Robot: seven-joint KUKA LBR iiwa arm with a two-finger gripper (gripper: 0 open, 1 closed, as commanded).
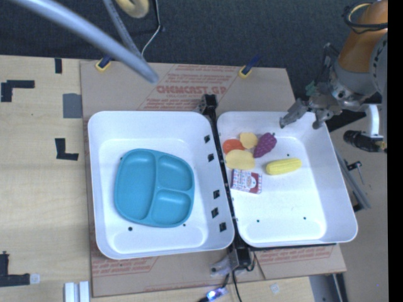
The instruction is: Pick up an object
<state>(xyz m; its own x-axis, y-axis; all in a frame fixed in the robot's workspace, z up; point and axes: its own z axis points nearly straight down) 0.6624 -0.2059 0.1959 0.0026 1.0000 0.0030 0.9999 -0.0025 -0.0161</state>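
In the right bin [315, 231] lie several small toy foods: a yellow corn cob [283, 165], a purple bunch of grapes [265, 144], an orange-red piece [232, 146], two yellow pieces [240, 160] and a small red-and-white packet [245, 181]. My gripper [303, 116] hangs above the bin's far right corner, off to the upper right of the corn. Its two fingers are spread apart, with nothing between them.
The left bin [107, 137] holds a blue divided plate [155, 187]. A grey pole [75, 24] slants across the top left. The bins stand on a cardboard sheet [189, 90] on the bench.
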